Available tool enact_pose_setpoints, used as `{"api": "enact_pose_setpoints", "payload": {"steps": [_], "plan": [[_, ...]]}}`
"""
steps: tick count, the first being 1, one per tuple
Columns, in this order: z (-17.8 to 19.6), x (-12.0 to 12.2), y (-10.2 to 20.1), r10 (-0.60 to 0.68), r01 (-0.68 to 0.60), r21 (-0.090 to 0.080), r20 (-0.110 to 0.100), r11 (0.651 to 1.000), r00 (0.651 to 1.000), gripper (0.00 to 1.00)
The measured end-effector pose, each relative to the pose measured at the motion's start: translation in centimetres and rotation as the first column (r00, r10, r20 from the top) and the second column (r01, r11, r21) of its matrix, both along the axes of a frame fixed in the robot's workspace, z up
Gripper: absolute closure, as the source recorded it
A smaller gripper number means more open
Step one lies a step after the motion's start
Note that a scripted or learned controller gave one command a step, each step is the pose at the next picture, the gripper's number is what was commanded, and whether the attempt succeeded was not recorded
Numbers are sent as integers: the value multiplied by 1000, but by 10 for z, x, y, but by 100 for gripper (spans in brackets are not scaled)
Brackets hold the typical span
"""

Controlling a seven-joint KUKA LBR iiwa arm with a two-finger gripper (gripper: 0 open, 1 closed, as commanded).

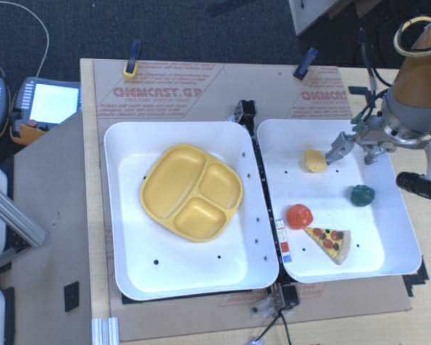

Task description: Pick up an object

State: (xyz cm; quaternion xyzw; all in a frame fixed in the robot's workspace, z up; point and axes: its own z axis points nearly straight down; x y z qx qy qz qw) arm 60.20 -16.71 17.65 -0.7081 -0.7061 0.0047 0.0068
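Objects for the pick sit in the right bin (pixel 388 261), 4 of them, all placed below relative to the tomato: red tomato (pixel 299 216) lies low in that bin, near its left wall. Pizza slice (pixel 330 242) is just right of & slightly below the tomato, almost touching it, tip toward the tomato, crust end pointing away to the lower right. Green lump (pixel 362 195) is further right of the tomato & a bit higher, well apart from it. Yellow chunk (pixel 315 161) is above the tomato, nearer the bin's far wall. Gripper (pixel 357 149) hangs up & right of the tomato, above the green lump, w/ 1 grey finger (pixel 338 148) reaching left so its tip is just beside the yellow chunk; can't tell if it touches. 2 fingers are spread apart, jaws released, nothing between them. Grey arm w/ orange band (pixel 419 85) rises further up-right of the tomato. Left bin (pixel 122 214) lies left of the tomato, across the divider, holding a yellow 3-compartment plate (pixel 192 191), flat, roughly centred in that bin.
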Motion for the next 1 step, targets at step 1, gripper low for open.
{"api": "enact_pose_setpoints", "payload": {"steps": [1], "plan": [[9,3,0,3,-3,-3,15,1000,1000,0]]}}
